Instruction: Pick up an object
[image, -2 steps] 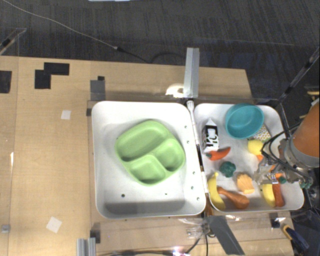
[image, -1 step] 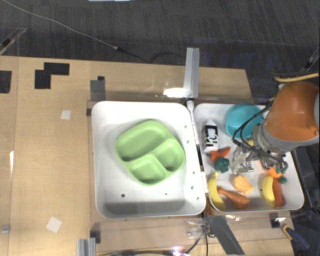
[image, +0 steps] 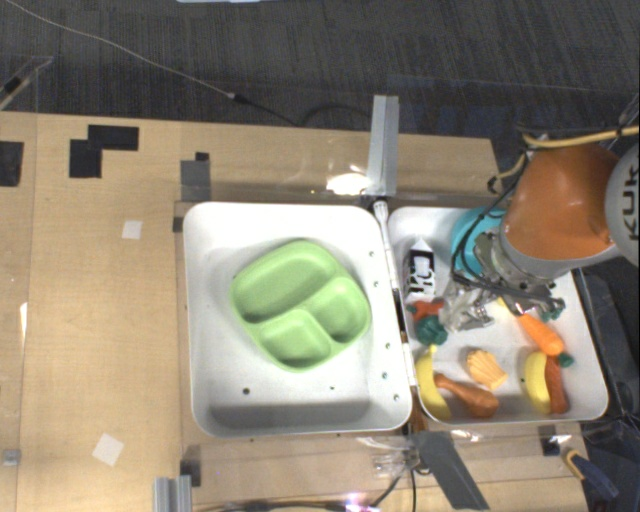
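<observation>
The grey-and-orange arm (image: 565, 205) hangs low over the right bin (image: 596, 390), its gripper (image: 468, 312) just above the toy food: a carrot (image: 541, 334), bananas (image: 428, 385), a shell-shaped pastry (image: 486, 369). The step looks like the descent to grasp; next comes closing on one item. The wrist hides the jaws' state. The left bin (image: 205, 330) holds a green divided plate (image: 299, 303).

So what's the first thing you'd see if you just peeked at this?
The big green divided plate jumps out, lying alone in the left white bin. Next comes the robot arm's orange band hanging over the right bin, with its gripper down among bright toy food: a carrot, bananas and a sausage.
</observation>
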